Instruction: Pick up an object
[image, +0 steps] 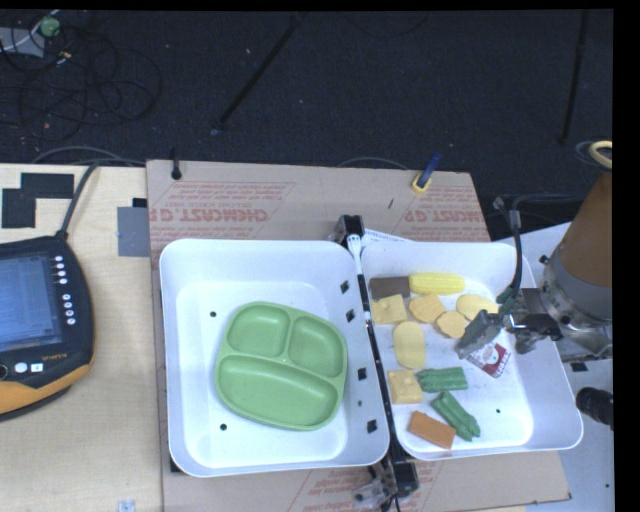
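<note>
My grey metal claw (482, 335) hangs low over the right white plastic bin (545, 425), because the toy food is piled there. I cannot tell if it is open or closed. A long yellow toy corn (436, 283) lies close by.

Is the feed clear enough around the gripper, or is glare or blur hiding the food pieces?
Camera view: even lighting, no harsh glare on the right-hand shallow white bin; the small yellow plastic food pieces read clearly; the grey two-finger gripper looks soft and dark, its detail hard to resolve; dark background above is dim.
</note>
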